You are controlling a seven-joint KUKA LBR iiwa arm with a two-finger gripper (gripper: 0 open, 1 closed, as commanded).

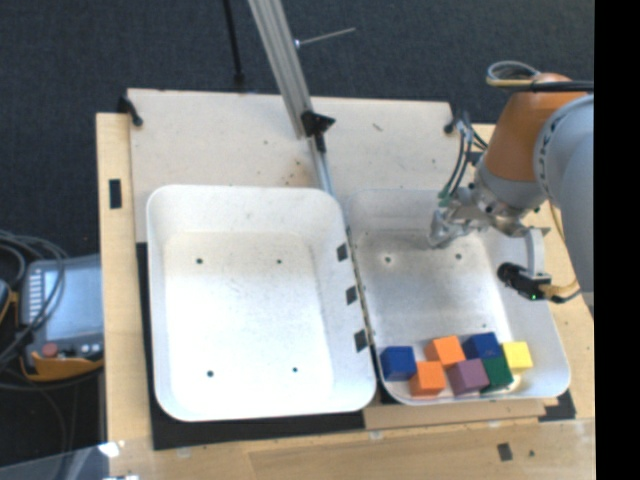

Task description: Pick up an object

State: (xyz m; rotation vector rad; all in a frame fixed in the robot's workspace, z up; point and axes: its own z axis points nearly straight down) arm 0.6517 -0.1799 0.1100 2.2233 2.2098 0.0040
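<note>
Coloured blocks (455, 363) sit clustered in the right bin's (420, 278) near corner — probably light, rigid; I'd pinch flat opposite sides. Whether my gripper (447, 223) holds anything, I cannot tell.

Two shallow white plastic bins, left (180, 218) and right (385, 218), are showing a matt, finely speckled finish. Small coloured cubes (455, 361) are looking smooth and matt, like painted wood or foam. Pale wooden bench board (220, 133) is appearing rough and scuffed. Slanted aluminium rail (280, 53) is reading as brushed metal. Dark floor (100, 28) is looking like carpet.
</note>
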